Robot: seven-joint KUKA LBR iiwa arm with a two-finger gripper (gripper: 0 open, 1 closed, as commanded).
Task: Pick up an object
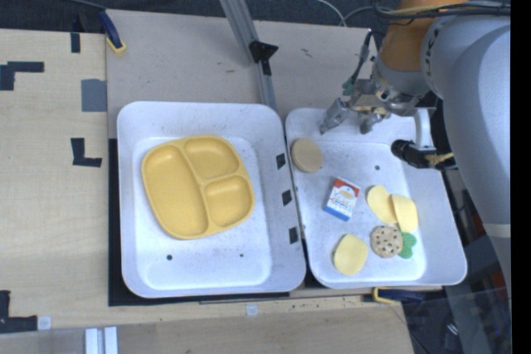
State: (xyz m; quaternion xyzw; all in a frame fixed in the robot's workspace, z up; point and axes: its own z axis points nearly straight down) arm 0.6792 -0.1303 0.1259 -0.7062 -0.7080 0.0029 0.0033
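Bins: two shallow white plastic bins are seen side by side, the left bin (pixel 133 178) and the right bin (pixel 440 244)
Tray: one yellow three-compartment plastic tray (pixel 197 185) is laid in the left bin
Right bin contents: one tan round disc (pixel 307 155); one small red, white and blue carton (pixel 341 199); three pale yellow pieces (pixel 393 208); one brown speckled cookie (pixel 386 241); one green scrap (pixel 407 244) beside the cookie
Gripper: the two-finger grey metal gripper (pixel 343 123) is poised over the right bin's upper edge; its fingers are spread apart; nothing is held between them; the disc lies near, untouched
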